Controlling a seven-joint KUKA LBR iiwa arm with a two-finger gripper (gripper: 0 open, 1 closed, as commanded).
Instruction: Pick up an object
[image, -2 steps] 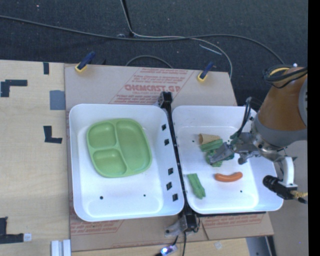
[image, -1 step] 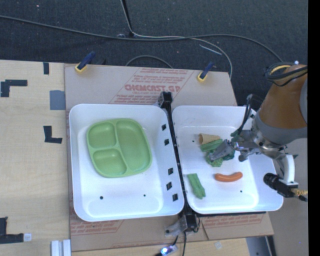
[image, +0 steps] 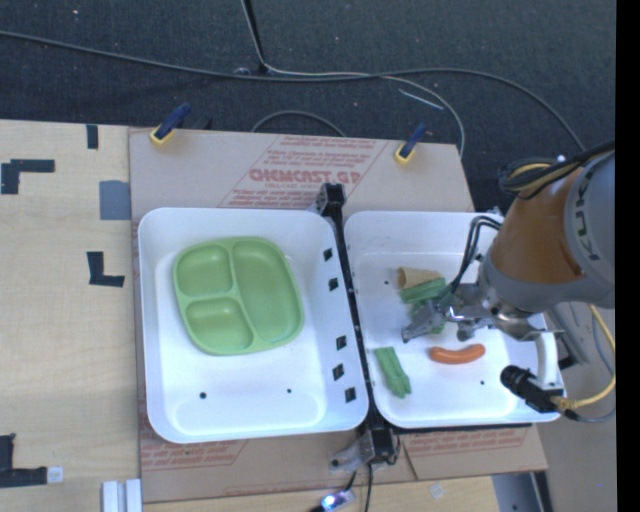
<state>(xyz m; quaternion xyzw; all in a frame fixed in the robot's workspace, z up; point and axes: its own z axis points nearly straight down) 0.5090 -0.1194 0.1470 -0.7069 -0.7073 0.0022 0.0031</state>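
On the worktop (image: 60, 330), a cardboard sheet (image: 300, 170) carries two shallow white bins side by side. The left bin (image: 160, 400) holds a green divided plate (image: 238, 294), lying flat toward its upper half. Across the black divider, the right bin (image: 440, 400) holds a green pod-shaped piece (image: 393, 370) near its lower left, a tan cone (image: 413, 277) higher up with another green piece (image: 424, 291) touching it, and an orange sausage-like object (image: 457, 353) further right. The gripper (image: 425, 325) hangs low just below that upper green piece and left of the orange object; whether its fingers are spread or pressed together cannot be told. The grey and orange arm (image: 545, 245) reaches in above the bin's right side.
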